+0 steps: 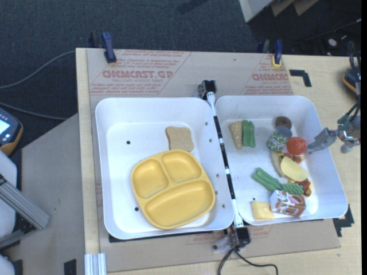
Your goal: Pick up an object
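You have one yellow divided tray [173, 189] and one bread slice [179, 138] in the left bin [109, 153]. The gripper [338, 136] hangs over the right bin's [335, 193] edge; you cannot tell its finger state.

Camera position: one fixed camera mounted above the bench, well back from it.
Facing: downward at a slant; the far bench edge lies toward 12 o'clock, the near edge toward 6 o'clock.
Coverage: the whole brown cardboard-covered bench [172, 73], with the left shallow white plastic bin [114, 125] and the right shallow white plastic bin [327, 171] both entirely in frame.
Surroundings: dark carpeted floor [143, 16] at 12 o'clock.
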Controlling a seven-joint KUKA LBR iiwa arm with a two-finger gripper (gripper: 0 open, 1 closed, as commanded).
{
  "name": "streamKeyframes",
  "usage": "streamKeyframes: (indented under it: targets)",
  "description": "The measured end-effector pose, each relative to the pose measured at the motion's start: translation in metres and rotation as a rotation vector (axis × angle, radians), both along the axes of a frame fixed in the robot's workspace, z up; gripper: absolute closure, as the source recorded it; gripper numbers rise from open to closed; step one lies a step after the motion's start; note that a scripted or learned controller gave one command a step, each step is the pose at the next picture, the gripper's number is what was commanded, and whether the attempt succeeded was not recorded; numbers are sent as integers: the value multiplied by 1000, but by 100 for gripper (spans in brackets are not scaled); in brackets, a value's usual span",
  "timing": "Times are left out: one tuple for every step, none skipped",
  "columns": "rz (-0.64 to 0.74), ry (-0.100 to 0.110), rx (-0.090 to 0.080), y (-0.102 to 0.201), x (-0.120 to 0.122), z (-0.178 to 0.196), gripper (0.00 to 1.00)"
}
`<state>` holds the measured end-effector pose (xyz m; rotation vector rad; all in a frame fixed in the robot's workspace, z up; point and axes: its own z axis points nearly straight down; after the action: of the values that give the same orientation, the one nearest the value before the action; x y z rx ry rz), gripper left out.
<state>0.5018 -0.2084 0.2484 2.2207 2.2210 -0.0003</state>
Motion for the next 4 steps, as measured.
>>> streamKeyframes:
  targets:
    - [4,4,3,5,60,-135,0]
    - [6,-4,1,31,134,-165,0]
    - [0,6,4,63,89,-164,0]
    - [0,0,1,62,92,-153,100]
